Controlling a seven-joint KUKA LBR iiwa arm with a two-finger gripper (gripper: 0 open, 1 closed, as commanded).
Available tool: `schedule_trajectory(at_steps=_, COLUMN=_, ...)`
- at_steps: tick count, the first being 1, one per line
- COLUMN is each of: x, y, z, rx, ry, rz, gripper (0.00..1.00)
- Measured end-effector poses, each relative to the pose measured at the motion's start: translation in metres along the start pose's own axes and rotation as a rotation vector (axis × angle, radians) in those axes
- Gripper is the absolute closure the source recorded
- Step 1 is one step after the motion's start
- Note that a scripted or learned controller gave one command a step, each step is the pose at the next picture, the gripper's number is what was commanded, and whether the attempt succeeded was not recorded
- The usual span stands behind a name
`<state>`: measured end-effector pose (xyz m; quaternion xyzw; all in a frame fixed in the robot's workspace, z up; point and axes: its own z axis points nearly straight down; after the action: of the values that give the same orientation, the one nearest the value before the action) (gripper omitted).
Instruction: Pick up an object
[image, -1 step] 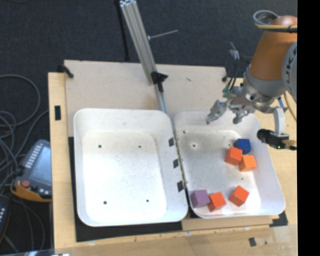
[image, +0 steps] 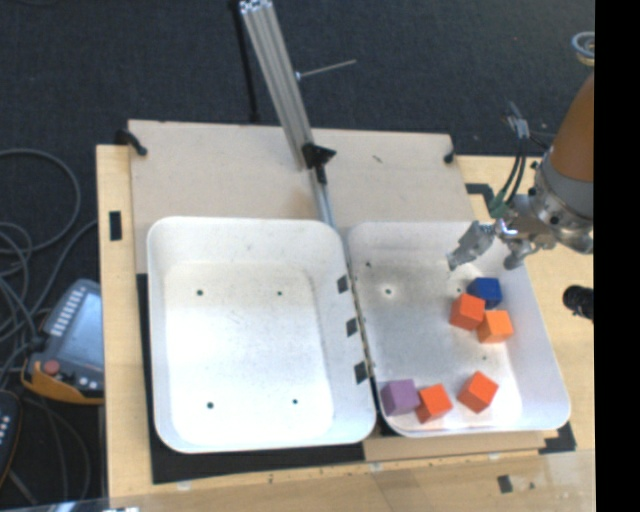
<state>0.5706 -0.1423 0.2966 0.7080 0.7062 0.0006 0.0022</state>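
- We are looking at the gripper (image: 487, 249) hanging over the far side of the right bin (image: 400, 330), its two fingers spread apart with nothing between them.
- We are judging the pick as not yet made: no block is lifted, and every block is lying on the bin floor.
- Just below the gripper and a little toward the near side, we are seeing a blue block (image: 485, 291), the closest thing to the fingers but apart from them.
- Touching or nearly touching that blue one, we are finding two orange blocks huddled with it: one (image: 466, 311) on its left and a lighter one (image: 496, 326) just beyond.
- Farther out from the gripper, toward the near rim, another orange block (image: 480, 391) is sitting alone.
- Farthest from the gripper, in the near left corner of the same bin, a purple block (image: 400, 396) and one more orange block (image: 434, 402) are resting side by side, touching.
- We are reckoning the whole job remains: lowering onto a block, closing and lifting.
- Well to the gripper's left, the left bin (image: 250, 330) is showing us no blocks.
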Motion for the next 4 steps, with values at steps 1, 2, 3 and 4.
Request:
schedule_trajectory(at_steps=1, x=-0.047, y=0.006, z=0.088, rx=0.010, ry=0.000, rz=0.001, gripper=0.00)
schedule_trajectory(at_steps=2, x=-0.064, y=0.026, z=0.169, rx=-0.016, ry=-0.007, rz=-0.003, gripper=0.00)
schedule_trajectory(at_steps=3, x=-0.050, y=-0.029, z=0.167, rx=0.004, ry=0.001, rz=-0.001, gripper=0.00)
schedule_trajectory(at_steps=4, x=-0.061, y=0.048, z=0.201, rx=-0.001, ry=0.000, rz=-0.007, gripper=0.00)
